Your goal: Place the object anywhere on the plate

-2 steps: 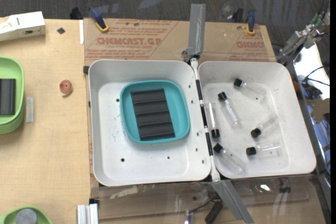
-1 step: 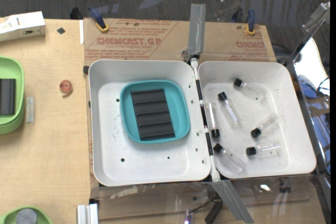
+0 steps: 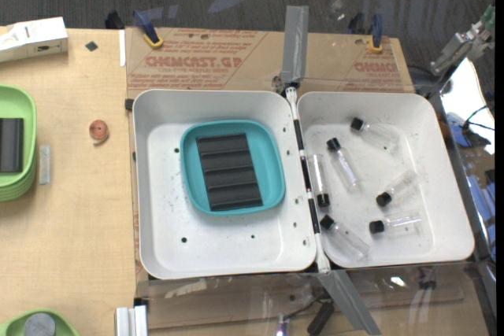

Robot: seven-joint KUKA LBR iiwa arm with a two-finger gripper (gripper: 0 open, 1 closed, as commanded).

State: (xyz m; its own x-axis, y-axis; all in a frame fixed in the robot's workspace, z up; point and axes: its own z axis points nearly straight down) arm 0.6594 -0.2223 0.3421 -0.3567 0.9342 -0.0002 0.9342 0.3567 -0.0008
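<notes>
A teal square plate point(image 3: 191, 161) lies in the left white bin point(image 3: 157, 201), and a dark ridged block point(image 3: 229, 171) rests across its middle. The right white bin point(image 3: 441, 161) holds several clear vials with black caps. One vial point(image 3: 342, 160) lies near the bin's centre, another vial point(image 3: 370, 128) sits toward the back, and a third vial point(image 3: 396, 224) is at the front right. A long vial point(image 3: 317, 179) lies along the wall shared by the two bins.
Cardboard point(image 3: 205, 59) lies behind the bins, held by a blue and yellow clamp point(image 3: 147, 29). A grey metal bar point(image 3: 295, 43) stands at the back between the bins. On the wooden bench at the left are a green tray point(image 3: 17, 110), a small brown disc point(image 3: 98, 130) and a white box point(image 3: 31, 38).
</notes>
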